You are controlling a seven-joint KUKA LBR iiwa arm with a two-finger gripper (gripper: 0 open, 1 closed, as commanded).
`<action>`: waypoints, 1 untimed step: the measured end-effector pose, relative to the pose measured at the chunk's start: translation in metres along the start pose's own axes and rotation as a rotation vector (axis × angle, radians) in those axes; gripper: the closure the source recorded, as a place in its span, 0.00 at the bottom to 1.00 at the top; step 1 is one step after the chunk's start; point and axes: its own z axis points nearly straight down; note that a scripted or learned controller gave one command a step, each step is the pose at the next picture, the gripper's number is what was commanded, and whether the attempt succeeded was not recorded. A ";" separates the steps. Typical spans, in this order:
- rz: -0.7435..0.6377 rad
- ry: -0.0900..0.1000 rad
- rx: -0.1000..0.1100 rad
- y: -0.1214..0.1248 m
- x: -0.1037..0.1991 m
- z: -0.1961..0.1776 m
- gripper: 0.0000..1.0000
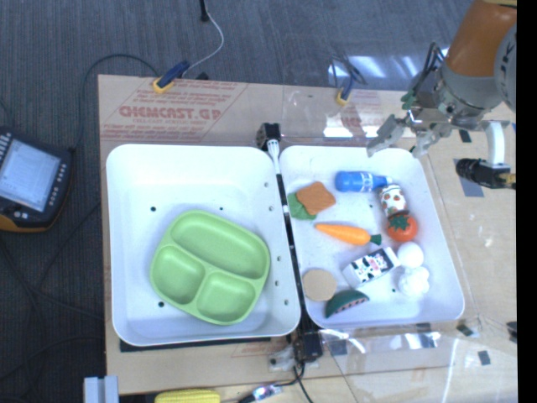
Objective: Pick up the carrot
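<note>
Gripper (401, 138) with fingers spread apart, holding nothing, above the right bin's (436, 204) far edge, carrot (344, 234) lying mid-bin well apart from it, blue bottle (361, 181) between them, tomato (402, 227) just right of carrot, green tray (210, 265) in left bin (134, 175)

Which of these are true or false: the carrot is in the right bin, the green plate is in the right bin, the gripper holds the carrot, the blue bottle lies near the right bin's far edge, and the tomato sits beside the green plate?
1. The carrot lies in the right bin. True.
2. The green plate is in the right bin. False: it sits in the left bin.
3. The gripper holds the carrot. False: it hangs over the right bin's far edge, apart from the carrot.
4. The blue bottle lies near the right bin's far edge. True.
5. The tomato sits beside the plate. False: it is in the right bin, right of the carrot.
</note>
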 end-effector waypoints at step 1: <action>-0.020 0.004 0.008 -0.054 0.026 0.148 0.00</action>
